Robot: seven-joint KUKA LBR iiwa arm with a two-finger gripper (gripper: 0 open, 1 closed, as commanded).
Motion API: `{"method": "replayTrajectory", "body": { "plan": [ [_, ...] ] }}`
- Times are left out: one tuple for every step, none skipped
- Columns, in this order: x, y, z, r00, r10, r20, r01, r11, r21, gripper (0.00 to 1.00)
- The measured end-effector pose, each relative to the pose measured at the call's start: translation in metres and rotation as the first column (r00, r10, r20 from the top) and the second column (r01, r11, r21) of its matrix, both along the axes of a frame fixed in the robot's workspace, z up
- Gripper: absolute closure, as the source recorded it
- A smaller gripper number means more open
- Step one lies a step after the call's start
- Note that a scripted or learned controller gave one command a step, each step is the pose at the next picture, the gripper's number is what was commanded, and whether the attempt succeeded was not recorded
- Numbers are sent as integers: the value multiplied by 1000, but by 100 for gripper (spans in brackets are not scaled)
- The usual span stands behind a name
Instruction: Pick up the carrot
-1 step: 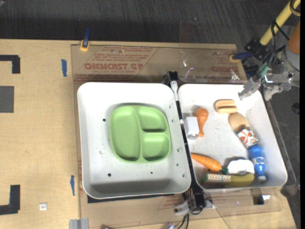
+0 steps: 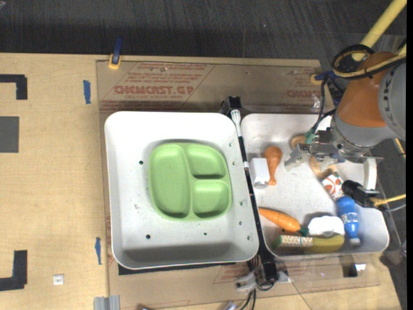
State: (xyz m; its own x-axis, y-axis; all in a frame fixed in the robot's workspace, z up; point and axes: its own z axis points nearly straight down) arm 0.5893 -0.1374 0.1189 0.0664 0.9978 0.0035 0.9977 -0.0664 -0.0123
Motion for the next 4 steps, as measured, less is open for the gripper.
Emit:
{"method": "replayTrajectory", "body": {
  "plan": [
    [9, 43, -30, 1000, 12, 17, -12, 1000, -8, 0],
    [-53, 28, -29, 978, 206, 22, -206, 979, -8, 0],
    [-97, 41, -29, 959, 282, 27, -282, 959, -14, 0],
    [-104, 35, -29, 996, -79, 34, 80, 997, -8, 0]
  ]
}}
